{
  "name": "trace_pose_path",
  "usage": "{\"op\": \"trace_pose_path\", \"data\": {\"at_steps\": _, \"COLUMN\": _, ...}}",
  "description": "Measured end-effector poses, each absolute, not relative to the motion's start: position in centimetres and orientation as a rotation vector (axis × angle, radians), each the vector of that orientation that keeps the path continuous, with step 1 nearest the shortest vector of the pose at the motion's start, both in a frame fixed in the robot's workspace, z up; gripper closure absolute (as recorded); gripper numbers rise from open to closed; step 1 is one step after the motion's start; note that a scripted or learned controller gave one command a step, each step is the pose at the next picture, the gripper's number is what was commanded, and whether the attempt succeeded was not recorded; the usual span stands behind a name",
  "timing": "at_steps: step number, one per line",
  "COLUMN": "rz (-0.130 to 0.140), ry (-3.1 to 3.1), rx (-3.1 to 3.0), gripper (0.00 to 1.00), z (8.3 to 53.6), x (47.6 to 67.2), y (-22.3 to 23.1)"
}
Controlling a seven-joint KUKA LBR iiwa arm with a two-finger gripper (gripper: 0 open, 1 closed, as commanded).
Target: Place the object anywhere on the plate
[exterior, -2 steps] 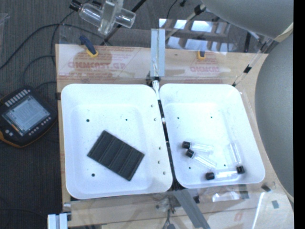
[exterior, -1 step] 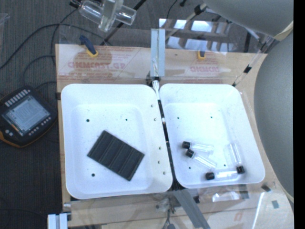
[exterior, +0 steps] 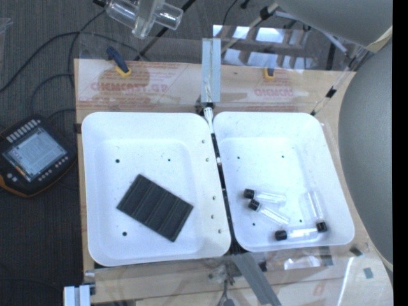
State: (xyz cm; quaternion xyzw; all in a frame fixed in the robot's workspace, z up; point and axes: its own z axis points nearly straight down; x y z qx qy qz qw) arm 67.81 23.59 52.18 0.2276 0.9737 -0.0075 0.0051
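Note:
A dark ridged plate (exterior: 155,207) lies flat and askew in the left bin (exterior: 102,132), toward its front. High above the bench, near the view's top left, a clear vial (exterior: 121,8) with a black cap hangs sideways and looks large. My gripper (exterior: 148,18) is shut on it, its pale fingers crossing the vial's middle. The vial sits well behind the left bin's far rim as seen here. The grey arm fills the top right corner and right side.
Several clear vials with black caps (exterior: 275,215) lie in the front half of the right bin (exterior: 268,123). A metal post (exterior: 211,69) stands behind where the bins meet. A pendant (exterior: 33,155) rests left of the bench.

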Motion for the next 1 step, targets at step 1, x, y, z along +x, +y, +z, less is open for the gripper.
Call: {"op": "trace_pose_path", "data": {"at_steps": 1, "rz": -0.025, "ry": 3.047, "rx": 0.713, "gripper": 1.00, "z": 52.95, "x": 67.96, "y": 23.69}}
